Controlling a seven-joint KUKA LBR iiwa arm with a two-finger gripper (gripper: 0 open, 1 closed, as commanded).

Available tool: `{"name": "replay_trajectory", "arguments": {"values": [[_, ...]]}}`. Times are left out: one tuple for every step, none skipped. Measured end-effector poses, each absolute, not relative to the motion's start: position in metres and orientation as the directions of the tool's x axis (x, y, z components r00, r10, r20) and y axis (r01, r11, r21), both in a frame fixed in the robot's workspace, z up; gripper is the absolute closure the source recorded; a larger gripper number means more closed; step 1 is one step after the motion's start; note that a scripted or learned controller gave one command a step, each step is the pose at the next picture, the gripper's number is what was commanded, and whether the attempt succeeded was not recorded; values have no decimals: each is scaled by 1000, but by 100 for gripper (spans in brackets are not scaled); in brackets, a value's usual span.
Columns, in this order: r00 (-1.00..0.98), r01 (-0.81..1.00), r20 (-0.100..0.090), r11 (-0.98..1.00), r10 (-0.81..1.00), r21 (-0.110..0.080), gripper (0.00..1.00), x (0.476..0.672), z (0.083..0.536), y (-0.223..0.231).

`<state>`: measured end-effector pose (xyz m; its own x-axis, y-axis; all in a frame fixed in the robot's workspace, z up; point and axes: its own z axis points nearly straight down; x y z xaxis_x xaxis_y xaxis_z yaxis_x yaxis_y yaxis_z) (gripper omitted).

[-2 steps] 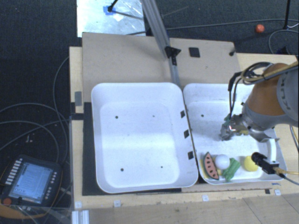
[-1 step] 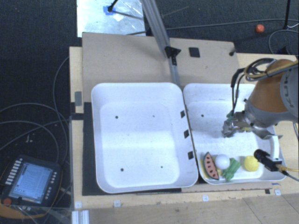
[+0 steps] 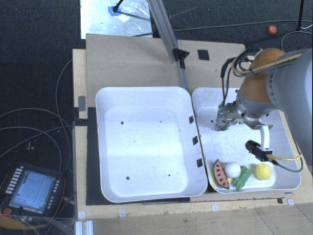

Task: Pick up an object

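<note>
Four toys [image 3: 239, 173] near gripper [image 3: 222, 123]

We see smooth, glossy white plastic bins [image 3: 146, 94] on a matt board counter [image 3: 132, 58], and dark rough carpet [image 3: 34, 58].

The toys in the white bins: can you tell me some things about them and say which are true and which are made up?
1. The watermelon slice lies in the right bin. True.
2. The yellow lemon sits in the left bin. False: it lies in the right bin, near its front right corner.
3. The white ball lies between the watermelon slice and the green toy. True.
4. The gripper is lifting the green toy. False: it is over the back part of the right bin, away from the toys at the front.
5. The arm has an orange band above its wrist. True.
</note>
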<state>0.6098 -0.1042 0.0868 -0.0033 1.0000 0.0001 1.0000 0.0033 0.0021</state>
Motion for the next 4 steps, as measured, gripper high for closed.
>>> {"name": "replay_trajectory", "arguments": {"values": [[-8,1000,2,8,1000,10,100,648,192,-21],[-2,1000,0,2,1000,2,100,646,198,-25],[-2,1000,0,2,1000,0,100,645,186,-5],[-4,1000,1,4,1000,2,100,636,199,45]]}}
